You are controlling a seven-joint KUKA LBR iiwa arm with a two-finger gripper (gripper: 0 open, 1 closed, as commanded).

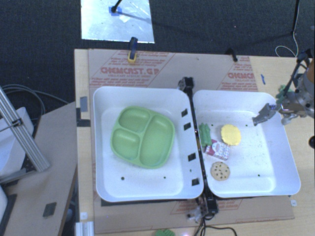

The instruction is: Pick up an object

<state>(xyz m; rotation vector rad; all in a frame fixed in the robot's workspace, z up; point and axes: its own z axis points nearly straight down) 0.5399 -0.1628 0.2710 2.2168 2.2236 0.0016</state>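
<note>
A: Looking at the gripper (263, 114), we see it hanging over the right bin (280, 146), near that bin's far right corner, with nothing between its fingers that we can make out.

B: How wide it stands we cannot tell; one grey finger shows, and the rest blurs into the wrist.

A: The pickable things lie to its left and nearer the camera. The yellow disc (231, 134) is closest to it, the cookie (220, 171) further toward the near wall, the wrapper (217, 150) between them, and the green stick (204, 133) against the divider.

B: We judge they sit bunched at that side simply because they were dropped there; the tool hovers apart from all of them, so no grasp is begun yet.

A: Beyond the divider, well away from the tool, the green tray (143, 137) fills the left bin (106, 181).

B: The arm is cut off at the frame edge, and the wrapper's print is too small to read.
</note>
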